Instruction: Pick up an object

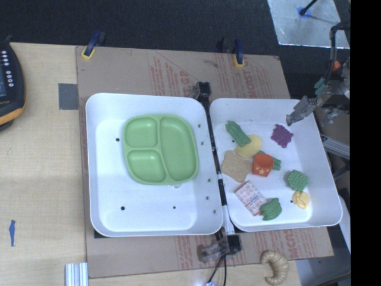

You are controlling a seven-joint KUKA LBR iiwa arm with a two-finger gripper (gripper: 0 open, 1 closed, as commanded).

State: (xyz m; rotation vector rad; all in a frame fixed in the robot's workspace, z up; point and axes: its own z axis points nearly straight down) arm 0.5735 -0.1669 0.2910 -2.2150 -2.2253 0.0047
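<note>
Our gripper hangs over the right bin's far corner, and we cannot tell its state. The toys are heaped in that bin so any can be picked; nearest lies the purple piece. The green plate fills the left bin.

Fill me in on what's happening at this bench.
A robot arm reaches in from the right, its gripper at the right bin's upper right corner, near a purple piece. Nothing shows between its fingers. That bin holds a scatter of toy foods. The left bin holds a green divided plate. A croissant lies on the bench outside the bins.
</note>
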